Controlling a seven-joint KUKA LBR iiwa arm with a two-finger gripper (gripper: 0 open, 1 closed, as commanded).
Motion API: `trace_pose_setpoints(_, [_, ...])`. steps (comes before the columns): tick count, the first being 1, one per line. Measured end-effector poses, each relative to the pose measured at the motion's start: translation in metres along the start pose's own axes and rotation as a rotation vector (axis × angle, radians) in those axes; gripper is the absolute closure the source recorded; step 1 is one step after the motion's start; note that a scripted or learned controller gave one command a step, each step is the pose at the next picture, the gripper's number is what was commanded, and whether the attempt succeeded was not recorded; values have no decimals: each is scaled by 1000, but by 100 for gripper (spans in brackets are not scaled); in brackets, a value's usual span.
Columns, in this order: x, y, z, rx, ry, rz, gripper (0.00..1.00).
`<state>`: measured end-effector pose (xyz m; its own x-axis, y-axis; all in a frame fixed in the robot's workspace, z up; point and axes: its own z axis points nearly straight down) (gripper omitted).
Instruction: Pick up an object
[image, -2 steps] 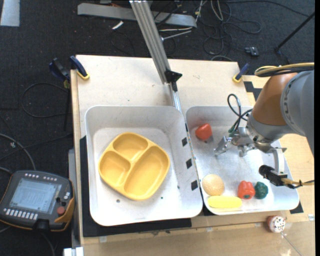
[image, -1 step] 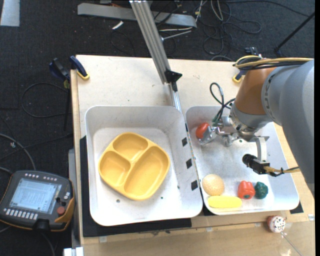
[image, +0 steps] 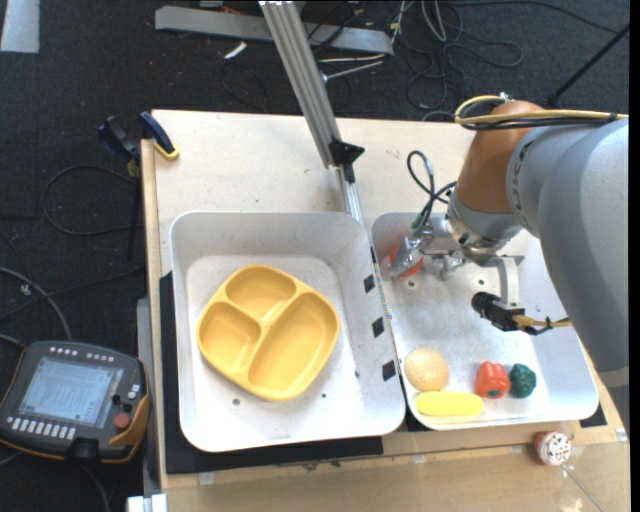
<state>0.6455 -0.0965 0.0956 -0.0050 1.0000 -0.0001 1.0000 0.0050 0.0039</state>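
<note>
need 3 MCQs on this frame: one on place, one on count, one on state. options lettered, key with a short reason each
1. Where does the yellow divided plate lie?
A. in the left bin
B. in the right bin
C. on the floor

2. How many loose items lie along the near edge of the right bin?
A. two
B. four
C. six

3. How does the plate sit?
A. leaning on the bin wall
B. upside down
C. flat, compartments up

Key:
1 A: the plate rests on the floor of the left bin.
2 B: a beige ball, a yellow piece, an orange-red piece and a dark green piece.
3 C: all three compartments face up.

The gripper is at the right bin's far left corner.
</note>
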Motion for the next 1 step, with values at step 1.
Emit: trace_pose_setpoints(1, [-10, -73, 0, 8, 0, 9, 0])
